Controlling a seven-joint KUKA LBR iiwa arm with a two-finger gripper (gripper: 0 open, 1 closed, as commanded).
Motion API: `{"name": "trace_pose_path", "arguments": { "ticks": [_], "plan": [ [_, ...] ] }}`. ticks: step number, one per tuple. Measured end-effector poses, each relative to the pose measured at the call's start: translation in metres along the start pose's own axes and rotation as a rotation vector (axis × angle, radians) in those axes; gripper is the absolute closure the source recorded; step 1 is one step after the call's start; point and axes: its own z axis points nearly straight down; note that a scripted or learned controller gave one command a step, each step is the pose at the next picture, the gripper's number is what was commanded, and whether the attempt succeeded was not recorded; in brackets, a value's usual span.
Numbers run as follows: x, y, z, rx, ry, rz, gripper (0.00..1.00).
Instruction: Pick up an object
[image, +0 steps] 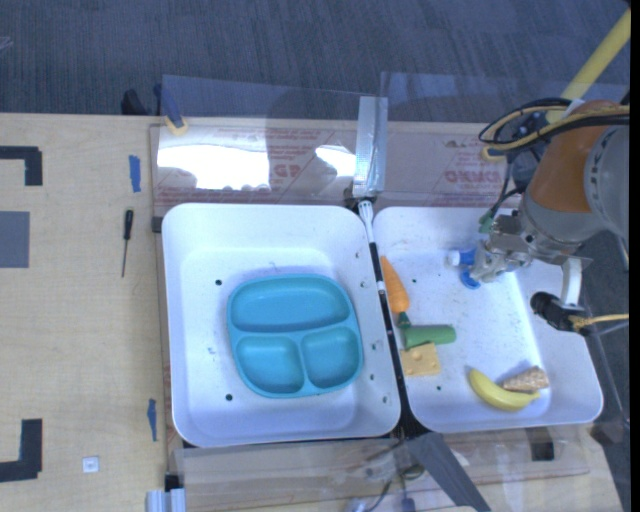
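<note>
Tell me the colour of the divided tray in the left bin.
Light blue: the three-compartment plastic tray shows clearly in the camera view.

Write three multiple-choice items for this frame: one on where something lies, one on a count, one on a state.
1. Where does the banana lie?
A. In the right bin, near its front edge
B. In the blue tray
C. On the wooden bench

2. How many compartments does the blue tray have?
A. Two
B. Three
C. Five

3. What is in the blue tray's compartments?
A. A carrot
B. The banana
C. Nothing

Answers:
1. A, it rests on the right bin floor beside a brownish piece near the front rim.
2. B, one long compartment sits above two smaller ones.
3. C, all compartments show bare blue; the carrot lies in the right bin.
</note>
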Motion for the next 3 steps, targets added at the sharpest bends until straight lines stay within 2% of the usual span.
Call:
{"name": "trace_pose_path", "arguments": {
  "ticks": [1,2,3],
  "plan": [
    [0.0,0.0,0.001,0.001,0.0,0.0,0.0],
    [0.001,0.001,-0.009,-0.001,0.0,-0.002,1.0],
    [0.001,0.001,-0.009,0.0,0.0,-0.002,0.0]
  ]
}}
